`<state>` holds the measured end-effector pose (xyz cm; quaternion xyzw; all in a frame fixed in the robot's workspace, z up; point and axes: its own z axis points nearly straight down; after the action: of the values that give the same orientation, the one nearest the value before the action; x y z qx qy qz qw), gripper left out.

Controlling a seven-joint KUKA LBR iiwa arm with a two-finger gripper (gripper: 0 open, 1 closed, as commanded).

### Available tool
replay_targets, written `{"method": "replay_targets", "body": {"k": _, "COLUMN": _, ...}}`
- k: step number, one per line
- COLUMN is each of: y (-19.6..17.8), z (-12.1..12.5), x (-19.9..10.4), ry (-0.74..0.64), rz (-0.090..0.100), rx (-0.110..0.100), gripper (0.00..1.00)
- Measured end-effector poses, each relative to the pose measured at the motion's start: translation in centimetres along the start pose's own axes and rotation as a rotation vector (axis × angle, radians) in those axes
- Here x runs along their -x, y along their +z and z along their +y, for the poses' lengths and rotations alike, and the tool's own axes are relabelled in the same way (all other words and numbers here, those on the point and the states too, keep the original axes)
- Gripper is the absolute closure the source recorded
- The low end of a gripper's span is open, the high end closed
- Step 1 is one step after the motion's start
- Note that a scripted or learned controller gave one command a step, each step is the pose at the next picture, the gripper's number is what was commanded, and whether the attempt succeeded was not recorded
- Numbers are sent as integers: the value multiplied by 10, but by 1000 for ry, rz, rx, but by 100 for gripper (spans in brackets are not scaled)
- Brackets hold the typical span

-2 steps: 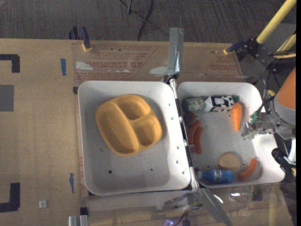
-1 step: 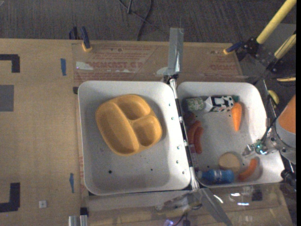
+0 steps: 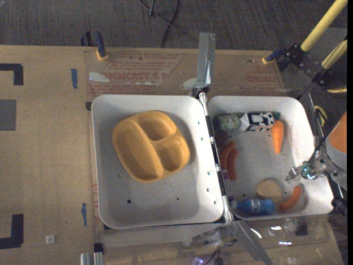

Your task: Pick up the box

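Approach step, nothing grasped yet. The gripper (image 3: 302, 172) sits low over the right bin (image 3: 251, 105), near its right edge toward the front; whether it is spread or pressed together I cannot tell at this size, and nothing visibly sits in it. The arm (image 3: 337, 148) enters from the right.

The box (image 3: 248, 121), a small carton with a cow-patch print and a green end, lies on its side along the back edge of the right bin, well apart from the gripper. Judgement: the next move calls for travel toward the bin's back edge, then a descent across the carton's narrow sides. Risk: the carrot (image 3: 278, 135) lies just beside the box's right end, and the back wall is close, so clearance looks tight.

Right bin also holds:
- two red sausages (image 3: 230, 159) near the left edge
- a round tan piece (image 3: 269, 189) toward the front
- a blue bottle (image 3: 254, 206) along the front edge
- an orange sausage-like item (image 3: 292, 198) at the front right corner

The left bin (image 3: 149, 211) holds one yellow divided plate (image 3: 151, 146), back of centre.
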<state>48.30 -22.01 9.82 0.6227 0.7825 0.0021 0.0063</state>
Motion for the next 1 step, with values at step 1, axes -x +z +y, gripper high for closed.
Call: {"method": "replay_targets", "body": {"k": 1, "y": -10, "z": 1, "x": 0, "ry": 2, "rz": -2, "rx": 3, "gripper": 100}}
